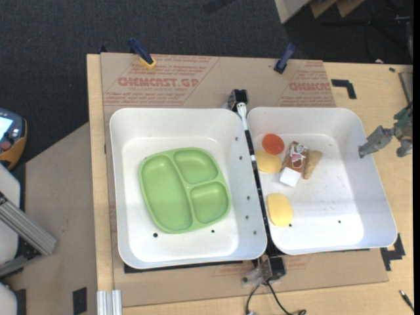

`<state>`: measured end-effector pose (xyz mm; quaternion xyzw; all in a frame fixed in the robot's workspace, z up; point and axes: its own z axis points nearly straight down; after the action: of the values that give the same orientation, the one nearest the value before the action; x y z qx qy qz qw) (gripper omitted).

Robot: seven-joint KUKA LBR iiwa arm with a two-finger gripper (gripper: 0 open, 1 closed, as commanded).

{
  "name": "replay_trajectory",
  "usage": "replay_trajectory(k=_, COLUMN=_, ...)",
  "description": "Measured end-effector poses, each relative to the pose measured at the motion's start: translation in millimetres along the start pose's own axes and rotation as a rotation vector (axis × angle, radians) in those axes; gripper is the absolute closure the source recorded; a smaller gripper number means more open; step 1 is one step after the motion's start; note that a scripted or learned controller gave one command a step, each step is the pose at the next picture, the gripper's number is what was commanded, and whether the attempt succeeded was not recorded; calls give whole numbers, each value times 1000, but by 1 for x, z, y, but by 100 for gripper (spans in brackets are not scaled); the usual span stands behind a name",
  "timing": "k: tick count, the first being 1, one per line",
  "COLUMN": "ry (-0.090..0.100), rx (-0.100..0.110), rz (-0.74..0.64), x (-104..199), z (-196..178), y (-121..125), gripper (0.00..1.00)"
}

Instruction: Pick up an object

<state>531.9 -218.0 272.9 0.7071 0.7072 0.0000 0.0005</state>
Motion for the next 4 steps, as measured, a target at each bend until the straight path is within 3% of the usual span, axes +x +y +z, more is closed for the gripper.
replay_trajectory(k=1, ry=6, rx=15, rz=0, x=0, z=164, y=16, gripper=0)
replay_trajectory(k=2, ry=10, rx=0, rz=-6, x=0, z=190, y=91, gripper=0)
replay_trajectory(k=3, ry=-1, rx=-5, rz=-6, x=64, z=187, y=137, gripper=0)
replay_trajectory(k=4, ry=1, rx=4, rz=1, x=67, z=188, y=101, gripper=0)
